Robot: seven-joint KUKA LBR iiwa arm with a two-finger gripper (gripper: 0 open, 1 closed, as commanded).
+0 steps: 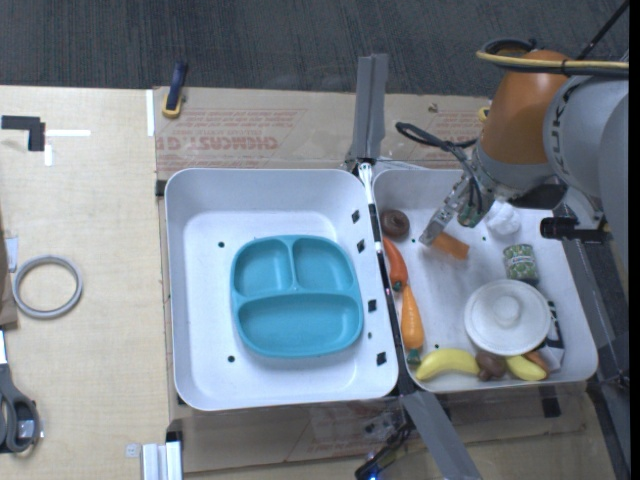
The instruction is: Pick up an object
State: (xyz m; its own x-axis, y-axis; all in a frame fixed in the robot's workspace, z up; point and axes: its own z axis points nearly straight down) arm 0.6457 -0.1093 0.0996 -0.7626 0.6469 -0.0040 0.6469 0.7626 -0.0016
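Camera view: the gripper (pixel 447 220) hangs low in the right bin (pixel 445 313), its tip just beside an orange block (pixel 452 247) (whether it is open or closed I cannot tell). A doughnut (pixel 395 224) lies to its left, a can (pixel 520 262) to its right, a white bowl (pixel 506 316) nearer the front.

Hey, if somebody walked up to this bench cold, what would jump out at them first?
Probably the bright blue divided plate, alone in the middle of the left bin. Next, the grey arm with its orange band reaching in from the right, its gripper low over the right bin near a small orange block. That bin is crowded: carrots along its left wall, bananas at the front, a white bowl.
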